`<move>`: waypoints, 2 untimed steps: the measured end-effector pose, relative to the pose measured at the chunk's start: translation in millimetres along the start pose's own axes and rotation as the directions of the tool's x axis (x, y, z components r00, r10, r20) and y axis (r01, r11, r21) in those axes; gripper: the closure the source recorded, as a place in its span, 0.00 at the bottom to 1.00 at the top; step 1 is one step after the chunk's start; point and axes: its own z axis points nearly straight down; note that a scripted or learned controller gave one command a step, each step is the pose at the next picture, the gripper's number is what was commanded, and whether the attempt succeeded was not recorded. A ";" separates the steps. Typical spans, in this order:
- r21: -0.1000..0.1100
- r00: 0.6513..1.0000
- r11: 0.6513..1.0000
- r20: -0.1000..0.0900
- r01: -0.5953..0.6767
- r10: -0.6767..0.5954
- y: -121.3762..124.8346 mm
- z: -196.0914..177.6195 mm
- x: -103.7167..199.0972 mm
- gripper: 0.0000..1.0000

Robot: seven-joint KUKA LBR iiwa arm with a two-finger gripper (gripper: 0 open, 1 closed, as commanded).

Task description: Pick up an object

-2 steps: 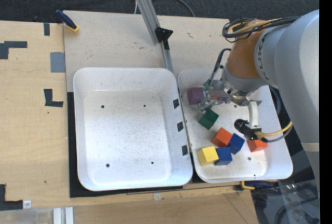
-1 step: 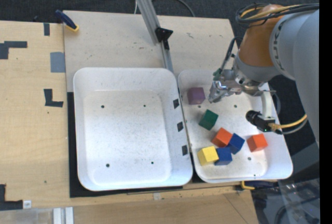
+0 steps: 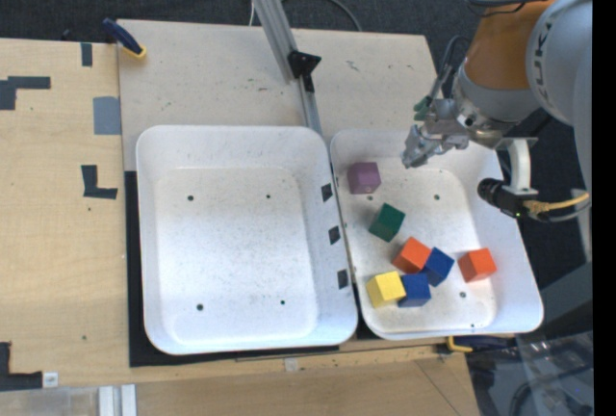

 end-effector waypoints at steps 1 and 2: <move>0.004 1.000 1.000 -0.001 0.000 0.000 0.7 -18.5 0.2 1.00; 0.008 1.000 1.000 -0.003 0.004 -0.004 2.3 -6.1 52.8 1.00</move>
